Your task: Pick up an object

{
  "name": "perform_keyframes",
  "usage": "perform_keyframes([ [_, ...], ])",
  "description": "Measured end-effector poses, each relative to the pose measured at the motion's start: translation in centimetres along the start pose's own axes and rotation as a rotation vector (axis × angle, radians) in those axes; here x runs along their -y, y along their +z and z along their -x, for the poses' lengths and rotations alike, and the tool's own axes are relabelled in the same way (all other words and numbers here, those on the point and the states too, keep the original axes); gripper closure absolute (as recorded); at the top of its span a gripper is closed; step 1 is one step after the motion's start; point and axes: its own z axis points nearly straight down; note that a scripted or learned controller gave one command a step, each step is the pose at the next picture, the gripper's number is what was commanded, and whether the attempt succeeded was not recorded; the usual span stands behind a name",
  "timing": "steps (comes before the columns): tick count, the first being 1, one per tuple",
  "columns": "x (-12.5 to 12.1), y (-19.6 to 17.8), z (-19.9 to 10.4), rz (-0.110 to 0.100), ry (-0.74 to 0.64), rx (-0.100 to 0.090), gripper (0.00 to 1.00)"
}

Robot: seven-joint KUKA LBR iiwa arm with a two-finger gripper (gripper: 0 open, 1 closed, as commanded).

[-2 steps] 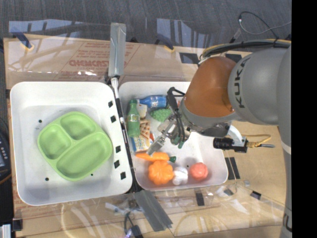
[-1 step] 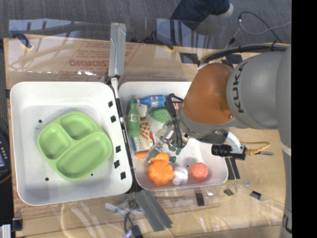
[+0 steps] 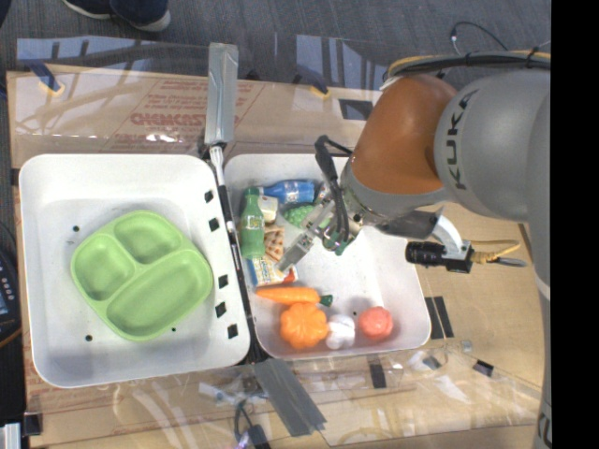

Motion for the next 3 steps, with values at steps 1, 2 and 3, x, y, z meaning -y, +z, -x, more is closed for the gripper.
perform_keyframes([
  [1, 1.4, 8.6, 2.0, -0.002, -0.122, -0.005, 0.00],
  [2, 6.7, 1.6, 1.6, 0.000, -0.330, 0.002, 0.00],
  [3, 10.4, -4.6, 3.8, 0.000, -0.156, 0.004, 0.00],
])
